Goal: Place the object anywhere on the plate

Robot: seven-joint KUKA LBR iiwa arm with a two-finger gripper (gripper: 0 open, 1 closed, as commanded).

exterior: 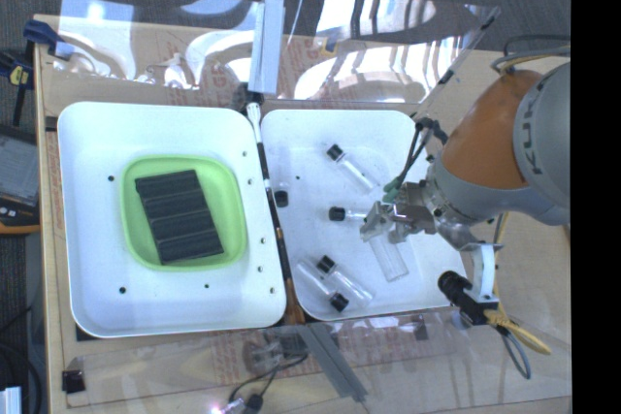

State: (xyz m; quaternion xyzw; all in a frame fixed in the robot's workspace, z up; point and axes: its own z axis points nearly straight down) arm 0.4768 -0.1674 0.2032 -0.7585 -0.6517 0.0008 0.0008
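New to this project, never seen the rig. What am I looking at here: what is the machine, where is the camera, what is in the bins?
One camera, fixed above the bench, looks down at a slant. The grey robot arm with an orange band reaches in from the right; its two-finger gripper hangs low over the right white bin. That bin holds several small clear plastic vials with black caps, scattered apart. I cannot tell from this view whether one is gripped. The left white bin holds a lime-green square plate, and a dark ribbed rectangular block already lies on it. The job is to move an object onto that plate.
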